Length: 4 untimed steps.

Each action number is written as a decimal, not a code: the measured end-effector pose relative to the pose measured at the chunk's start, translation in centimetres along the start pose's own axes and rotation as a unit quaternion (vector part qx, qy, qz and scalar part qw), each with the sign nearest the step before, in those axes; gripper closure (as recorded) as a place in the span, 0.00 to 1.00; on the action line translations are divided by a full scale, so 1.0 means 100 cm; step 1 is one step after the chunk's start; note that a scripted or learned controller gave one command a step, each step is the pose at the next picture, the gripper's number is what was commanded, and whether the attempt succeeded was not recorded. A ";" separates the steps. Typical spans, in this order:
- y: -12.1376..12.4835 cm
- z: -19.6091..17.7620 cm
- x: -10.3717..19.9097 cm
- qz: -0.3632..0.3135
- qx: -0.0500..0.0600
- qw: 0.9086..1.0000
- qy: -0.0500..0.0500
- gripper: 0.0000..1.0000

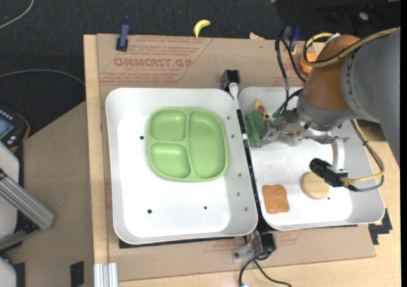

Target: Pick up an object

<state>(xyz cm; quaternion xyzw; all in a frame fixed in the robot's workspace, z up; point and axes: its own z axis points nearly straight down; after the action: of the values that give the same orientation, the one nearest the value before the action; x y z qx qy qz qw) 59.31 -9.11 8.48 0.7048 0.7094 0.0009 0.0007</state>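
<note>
- Green toy [255, 128] lying at the left wall of the right bin [356, 216], beside the divider, right at the claw [270, 125].
- Claw low over that toy, arm [365, 76] reaching in from the right; released or clenched, cannot tell, tips hidden in clutter.
- Orange slab [276, 198] and tan round piece [313, 185] near the front, well apart from the claw.
- Green divided plate [188, 144] alone in the left bin [127, 216].
- Step, by judgement: closing in for the grab; next, a firm pinch and a straight lift clear of the wall.
</note>
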 end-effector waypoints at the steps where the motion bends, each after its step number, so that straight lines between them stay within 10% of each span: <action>1: 0.036 0.003 -0.010 0.001 0.023 1.000 -0.002 0.00; 2: 0.036 -0.007 -0.010 0.004 0.020 1.000 -0.001 1.00; 4: 0.002 -0.007 -0.007 0.004 0.004 1.000 0.001 1.00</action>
<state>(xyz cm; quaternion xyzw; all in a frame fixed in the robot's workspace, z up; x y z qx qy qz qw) 59.47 -9.77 9.18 0.7078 0.7064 -0.0012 -0.0025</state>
